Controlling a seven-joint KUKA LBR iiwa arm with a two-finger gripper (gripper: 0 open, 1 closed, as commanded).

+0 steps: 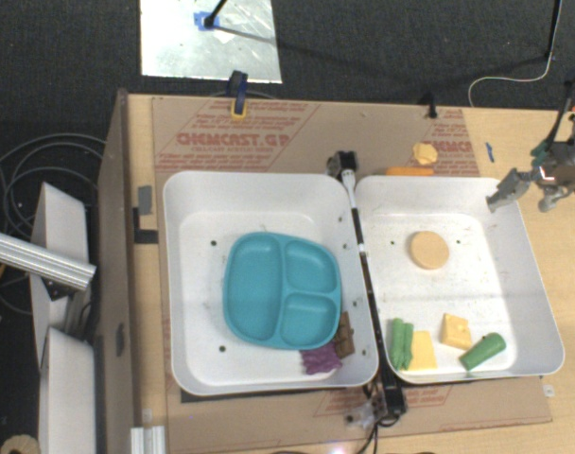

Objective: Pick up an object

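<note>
my pincer (531, 185) over right bin (524, 253) upper right rim | grip state: cannot tell | round cookie (428, 250) mid-bin, apart | green pickle (482, 350) near front edge

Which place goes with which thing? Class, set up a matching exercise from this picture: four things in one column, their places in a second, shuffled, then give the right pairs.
Things:
1. teal divided plastic plate
2. round tan disc
3. small purple piece
4. green cylinder-shaped piece

Places:
A. front right part of the right bin
B. middle of the left bin
C. upper middle of the right bin, lying alone
D. front edge of the left bin, just below the plate

Pairs: 1-B, 2-C, 3-D, 4-A
</note>
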